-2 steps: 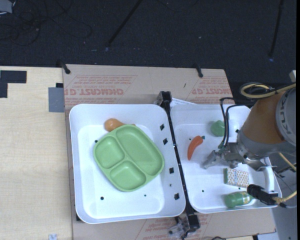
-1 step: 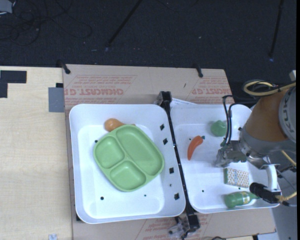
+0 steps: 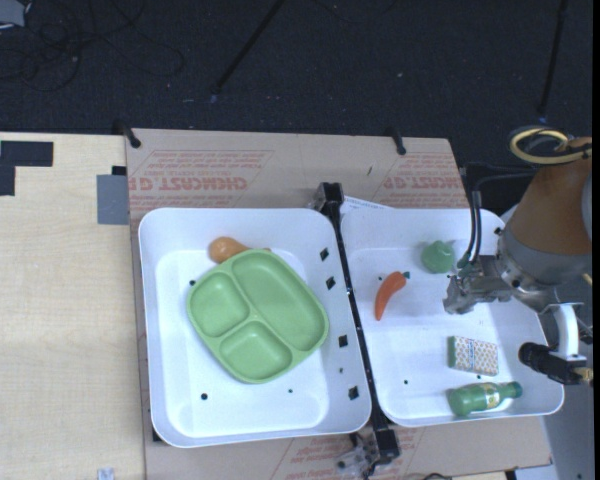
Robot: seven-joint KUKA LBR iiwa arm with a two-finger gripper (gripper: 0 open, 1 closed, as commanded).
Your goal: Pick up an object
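Gripper (image 3: 464,296) is seen low over the right bin (image 3: 420,408), near its right side; finger state cannot be told from this angle, nothing is seen held. Candidate objects in the right bin: orange carrot (image 3: 389,293) left of the gripper, green round item (image 3: 438,256) just above it, patterned packet (image 3: 474,354) below it, green bottle (image 3: 483,398) lying near the front edge. Left bin (image 3: 170,388) holds a green divided plate (image 3: 257,314), with an orange item (image 3: 226,249) tucked at its upper-left rim.
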